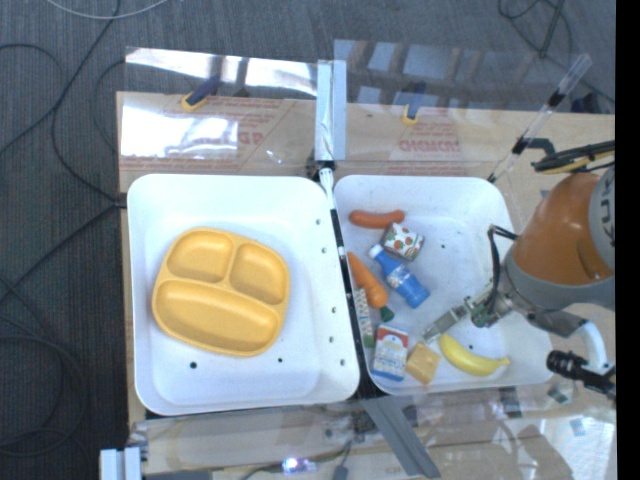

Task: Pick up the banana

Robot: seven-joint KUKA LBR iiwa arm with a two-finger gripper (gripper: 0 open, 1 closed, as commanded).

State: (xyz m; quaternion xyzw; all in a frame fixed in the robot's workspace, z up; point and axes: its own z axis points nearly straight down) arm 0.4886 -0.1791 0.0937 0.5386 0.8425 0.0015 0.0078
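Note:
The yellow banana [473, 356] lies on its side near the front right corner of the right bin [470, 200]. My gripper [455, 319] hangs low over the bin, just above and slightly left of the banana, at the end of the grey arm with its orange band [563, 234] reaching in from the right. Nothing is visibly held in it. I cannot tell whether it touches the banana.
The right bin also holds a sausage [377, 218], a small red-and-white carton [402, 240], a blue bottle [400, 277], a carrot [369, 281], a juice box [390, 353] and a tan block [422, 364] beside the banana. A yellow divided plate [221, 290] sits in the left bin.

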